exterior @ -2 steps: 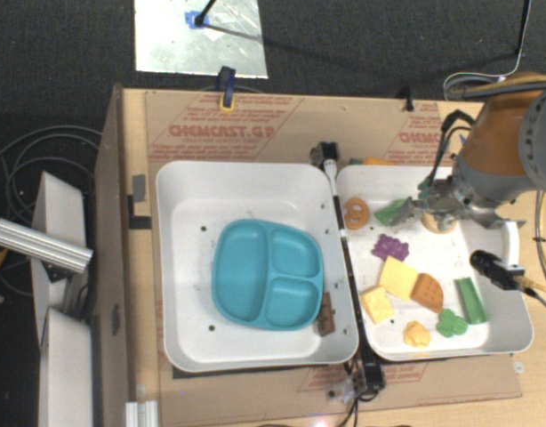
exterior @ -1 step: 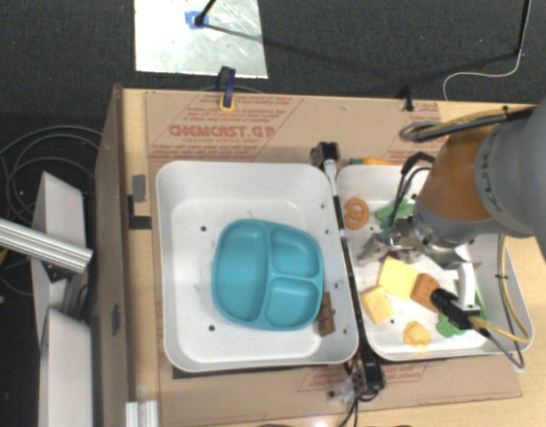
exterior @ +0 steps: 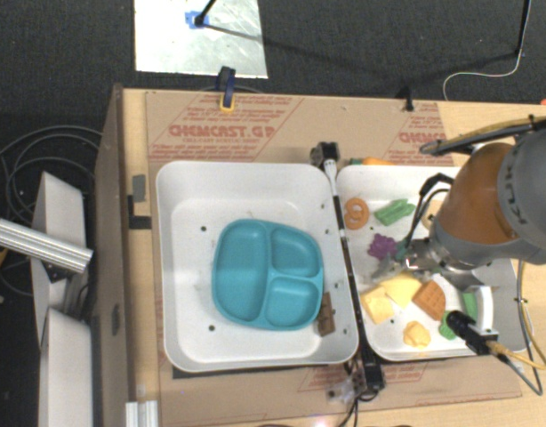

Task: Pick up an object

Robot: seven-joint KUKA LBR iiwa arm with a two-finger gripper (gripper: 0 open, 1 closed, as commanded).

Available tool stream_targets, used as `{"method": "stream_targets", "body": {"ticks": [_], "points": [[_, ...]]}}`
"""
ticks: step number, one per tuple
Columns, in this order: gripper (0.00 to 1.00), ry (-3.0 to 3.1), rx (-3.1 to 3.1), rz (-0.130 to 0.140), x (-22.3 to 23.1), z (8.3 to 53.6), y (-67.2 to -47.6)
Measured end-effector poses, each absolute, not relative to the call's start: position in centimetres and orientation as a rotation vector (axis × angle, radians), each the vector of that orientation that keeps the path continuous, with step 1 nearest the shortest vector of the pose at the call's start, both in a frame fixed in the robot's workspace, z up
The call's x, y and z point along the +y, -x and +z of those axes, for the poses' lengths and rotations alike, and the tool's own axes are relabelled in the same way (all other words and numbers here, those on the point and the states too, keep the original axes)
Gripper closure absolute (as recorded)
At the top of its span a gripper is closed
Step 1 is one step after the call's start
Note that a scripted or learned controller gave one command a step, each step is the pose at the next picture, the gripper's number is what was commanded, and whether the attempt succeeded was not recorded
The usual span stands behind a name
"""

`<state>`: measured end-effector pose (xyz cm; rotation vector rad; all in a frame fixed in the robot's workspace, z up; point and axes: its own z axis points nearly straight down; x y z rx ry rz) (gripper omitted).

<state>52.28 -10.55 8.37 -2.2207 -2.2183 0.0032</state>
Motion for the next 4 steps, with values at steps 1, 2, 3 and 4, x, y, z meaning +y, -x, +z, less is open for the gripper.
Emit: {"method": "stream_targets", "body": {"ticks": [1,2,3,4], "points": [[0.00,2.221,-2.235,-0.009,-11.8,8.6,-60.9],[0.00,2.218,-2.220,0.002,-9.8,8.4,-56.4],[0.00,2.222,-2.217,0.004,-12.8,8.4,-52.0],[0.00,2.219,-2.219,0.001,-10.9,8.4,-48.5]]}}
